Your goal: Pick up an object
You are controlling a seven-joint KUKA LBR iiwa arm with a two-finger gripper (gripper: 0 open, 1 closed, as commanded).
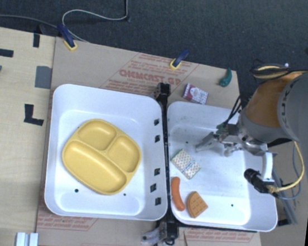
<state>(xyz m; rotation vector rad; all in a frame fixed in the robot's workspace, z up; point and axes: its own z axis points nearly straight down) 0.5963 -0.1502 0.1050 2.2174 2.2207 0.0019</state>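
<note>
Nearest the lens, at the bottom edge of the right bin point(254, 217), sit two food items: a brown cracker point(196, 204) and, just beside it at 9 o'clock, an orange-red sausage point(176, 193), lying lengthwise and slightly tilted. Neither touches the other as far as I can see.

Up from those, at about 11 o'clock of the cracker, a small patterned packet point(185, 163) lies flat on the bin floor, close to the divider between the two bins.

Left bin point(55, 185): holds a yellow divided plate point(101, 155), three compartments, set at a tilt in the middle of the bin.

Gripper point(203, 144): hangs over the right bin, at roughly 1 o'clock of the packet and apart from it. Fingers point toward 8 o'clock; at this angle they read as one pale wedge, so I cannot tell whether they are apart or together. Nothing is seen between them.

Arm point(280, 108): grey body with orange band, entering from 3 o'clock.

Farther back, on the cardboard sheet point(121, 70) past the bins: a small red-and-white pack point(195, 93) at 12 o'clock of the right bin, a green object point(226, 77), and two yellow-blue clips point(179, 60).
</note>
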